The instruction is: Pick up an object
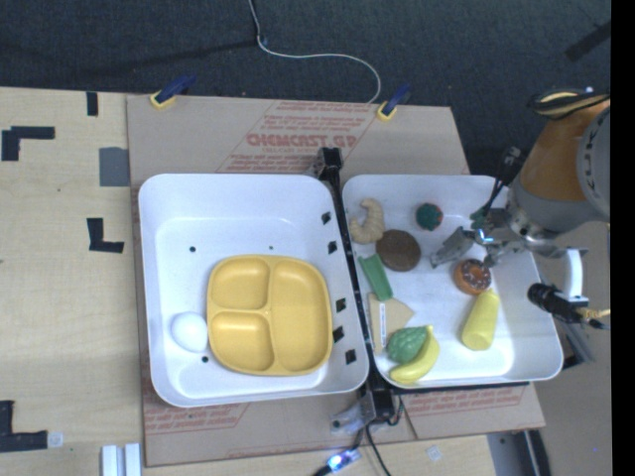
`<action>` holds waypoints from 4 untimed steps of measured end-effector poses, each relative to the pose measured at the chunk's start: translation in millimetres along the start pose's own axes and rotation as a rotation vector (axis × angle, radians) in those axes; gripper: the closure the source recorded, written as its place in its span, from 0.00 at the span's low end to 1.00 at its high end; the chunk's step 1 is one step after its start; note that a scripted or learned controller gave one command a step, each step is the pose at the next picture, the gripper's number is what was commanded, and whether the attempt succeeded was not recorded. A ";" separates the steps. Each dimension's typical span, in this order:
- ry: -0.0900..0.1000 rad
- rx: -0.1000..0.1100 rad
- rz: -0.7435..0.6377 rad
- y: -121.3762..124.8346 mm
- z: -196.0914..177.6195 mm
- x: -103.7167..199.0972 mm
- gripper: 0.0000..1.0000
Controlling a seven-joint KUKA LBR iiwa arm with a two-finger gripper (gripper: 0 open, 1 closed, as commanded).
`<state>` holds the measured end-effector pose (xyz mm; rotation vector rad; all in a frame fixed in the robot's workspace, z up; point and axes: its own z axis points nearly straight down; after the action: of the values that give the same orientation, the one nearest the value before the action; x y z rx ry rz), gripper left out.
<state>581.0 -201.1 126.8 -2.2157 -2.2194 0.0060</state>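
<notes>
The right bin (536,360) holds several toy foods: a tan knobbly piece (369,221), a brown round one (399,250), a small dark green ball (428,215), a green strip (376,277), a pale wedge (396,315), a green vegetable (406,343), a banana (419,362), a yellow piece (480,320) and an orange round one (473,278). My gripper (468,256) hangs open over the right bin. It is just above and behind the orange piece, and its fingers are spread with nothing between them.
The left bin (159,206) holds a yellow divided plate (270,315) and a white ball (189,331) at the plate's left. The bins' shared wall (347,256) runs between them. The arm's grey body (556,216) covers the right bin's right rim.
</notes>
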 end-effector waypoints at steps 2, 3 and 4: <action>-0.022 -0.036 0.001 8.0 19.8 -6.3 1.00; -0.002 -0.009 0.001 6.8 -22.9 -7.4 1.00; -0.002 -0.010 -0.001 9.8 -70.1 1.6 1.00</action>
<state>591.3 -199.6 196.8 -2.2210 -2.2265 -0.0030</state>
